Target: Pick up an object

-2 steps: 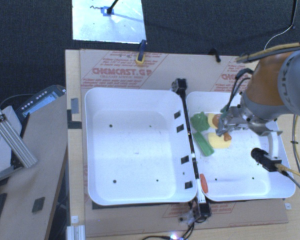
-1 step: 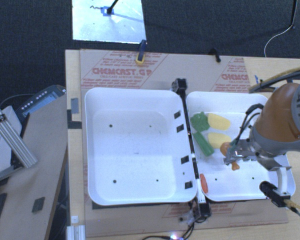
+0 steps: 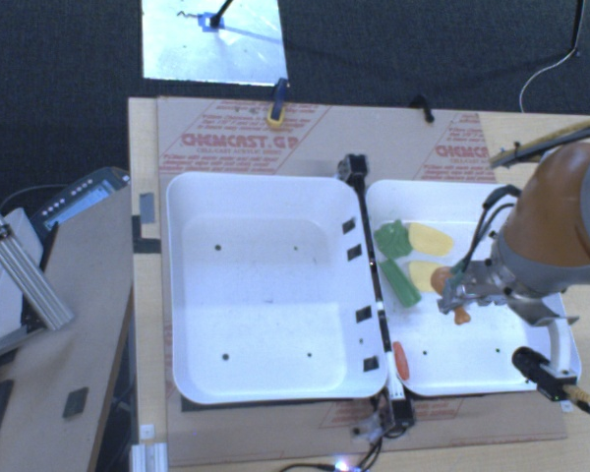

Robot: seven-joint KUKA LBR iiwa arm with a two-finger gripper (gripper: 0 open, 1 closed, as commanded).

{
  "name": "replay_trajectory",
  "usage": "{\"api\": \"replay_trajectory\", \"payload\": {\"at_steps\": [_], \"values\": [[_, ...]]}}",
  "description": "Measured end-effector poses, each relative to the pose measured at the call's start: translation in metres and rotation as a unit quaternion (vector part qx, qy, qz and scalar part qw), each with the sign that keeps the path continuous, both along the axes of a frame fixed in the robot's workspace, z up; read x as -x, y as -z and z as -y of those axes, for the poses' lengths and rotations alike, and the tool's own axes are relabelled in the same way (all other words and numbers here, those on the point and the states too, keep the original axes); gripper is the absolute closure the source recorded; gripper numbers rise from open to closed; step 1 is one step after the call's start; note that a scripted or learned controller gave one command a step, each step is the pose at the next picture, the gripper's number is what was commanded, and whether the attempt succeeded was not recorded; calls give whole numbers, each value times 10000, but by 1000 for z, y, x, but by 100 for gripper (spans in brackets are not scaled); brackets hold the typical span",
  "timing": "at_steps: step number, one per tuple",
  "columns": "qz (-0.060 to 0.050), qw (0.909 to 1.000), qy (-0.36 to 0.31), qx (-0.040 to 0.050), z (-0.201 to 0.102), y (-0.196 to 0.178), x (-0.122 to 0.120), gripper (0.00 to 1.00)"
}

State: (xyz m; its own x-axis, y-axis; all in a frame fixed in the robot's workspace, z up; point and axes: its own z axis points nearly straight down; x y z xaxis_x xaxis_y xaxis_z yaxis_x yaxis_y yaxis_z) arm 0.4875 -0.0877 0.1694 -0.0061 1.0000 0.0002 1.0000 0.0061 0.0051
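Observation:
The right bin (image 3: 472, 357) holds a small heap of toys near its left wall: a green piece (image 3: 391, 237), a long green piece (image 3: 401, 281), two yellow pieces (image 3: 431, 236) (image 3: 423, 269) and an orange round one (image 3: 439, 279). My gripper (image 3: 459, 301) hangs low over the bin's middle, just right of the orange round piece. A small orange bit (image 3: 461, 315) shows right under its tip; whether it is gripped is unclear. A red-orange stick-shaped toy (image 3: 401, 360) lies at the bin's front left edge.
The left bin (image 3: 265, 283) stands beside the right one, with a black clip strip (image 3: 369, 264) between them. The grey arm with its orange band (image 3: 568, 209) covers the right bin's right side. A yellow clip (image 3: 275, 116) sits on the board behind the bins.

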Motion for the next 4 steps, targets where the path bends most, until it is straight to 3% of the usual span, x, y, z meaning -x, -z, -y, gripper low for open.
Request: {"api": "replay_trajectory", "payload": {"at_steps": [1,2,3,4], "values": [[-43,10000,20,-5,-4,85,-5,100],[45,10000,-32,-9,-64,-21,-51,100],[-24,10000,-14,-9,-107,-15,-43,100],[6,10000,49,20,-35,-47,-71,100]]}}
